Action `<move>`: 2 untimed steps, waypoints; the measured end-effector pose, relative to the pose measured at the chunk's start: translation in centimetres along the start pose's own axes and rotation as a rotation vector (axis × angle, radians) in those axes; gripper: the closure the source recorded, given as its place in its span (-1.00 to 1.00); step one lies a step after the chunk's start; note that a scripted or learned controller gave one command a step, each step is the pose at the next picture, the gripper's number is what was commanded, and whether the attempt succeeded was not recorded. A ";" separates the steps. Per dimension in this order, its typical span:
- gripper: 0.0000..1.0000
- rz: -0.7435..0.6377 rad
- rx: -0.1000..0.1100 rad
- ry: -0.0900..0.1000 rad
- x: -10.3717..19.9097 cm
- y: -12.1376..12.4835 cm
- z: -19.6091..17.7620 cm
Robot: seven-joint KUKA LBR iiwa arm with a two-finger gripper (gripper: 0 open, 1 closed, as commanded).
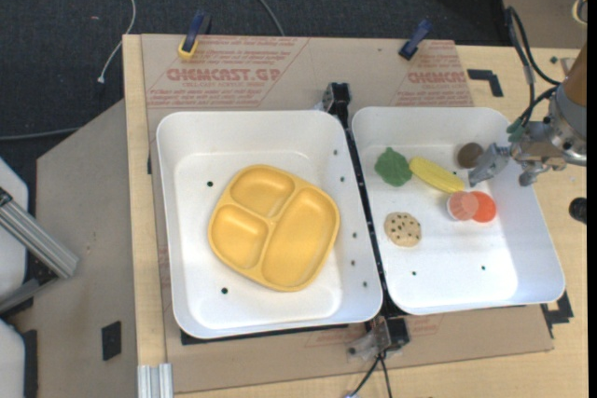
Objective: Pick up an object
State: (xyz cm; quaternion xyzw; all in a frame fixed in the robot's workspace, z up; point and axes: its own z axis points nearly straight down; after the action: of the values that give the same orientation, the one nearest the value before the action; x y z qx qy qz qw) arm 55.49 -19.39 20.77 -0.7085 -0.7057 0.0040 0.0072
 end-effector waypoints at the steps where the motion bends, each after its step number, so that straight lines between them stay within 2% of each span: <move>1: -1.00 -0.004 -0.014 -0.004 0.1 0.3 -0.8; 2: -1.00 -0.003 -0.011 -0.002 -0.7 0.2 5.0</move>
State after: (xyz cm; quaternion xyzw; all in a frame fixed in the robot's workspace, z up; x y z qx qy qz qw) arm 55.64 -20.06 15.75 -0.7073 -0.7069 0.0009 0.0027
